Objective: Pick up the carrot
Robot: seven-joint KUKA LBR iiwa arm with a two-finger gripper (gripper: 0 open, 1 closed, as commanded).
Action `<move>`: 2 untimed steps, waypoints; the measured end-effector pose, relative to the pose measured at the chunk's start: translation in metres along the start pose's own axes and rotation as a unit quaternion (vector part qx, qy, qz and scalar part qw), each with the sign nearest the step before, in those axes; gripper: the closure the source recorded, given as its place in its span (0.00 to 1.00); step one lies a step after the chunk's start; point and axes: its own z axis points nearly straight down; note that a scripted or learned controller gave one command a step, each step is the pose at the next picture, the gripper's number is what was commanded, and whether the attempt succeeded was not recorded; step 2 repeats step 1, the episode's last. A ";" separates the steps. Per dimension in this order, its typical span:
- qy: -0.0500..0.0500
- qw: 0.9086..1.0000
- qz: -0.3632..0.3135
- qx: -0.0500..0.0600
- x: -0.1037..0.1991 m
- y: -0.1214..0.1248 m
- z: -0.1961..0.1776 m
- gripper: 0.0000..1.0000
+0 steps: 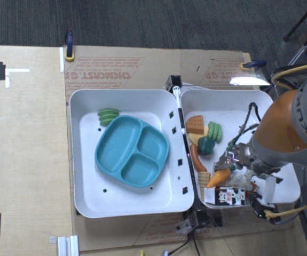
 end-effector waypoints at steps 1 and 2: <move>0.000 1.000 0.004 -0.002 0.000 0.003 -0.009 1.00; 0.000 1.000 0.004 -0.002 0.000 0.003 -0.009 1.00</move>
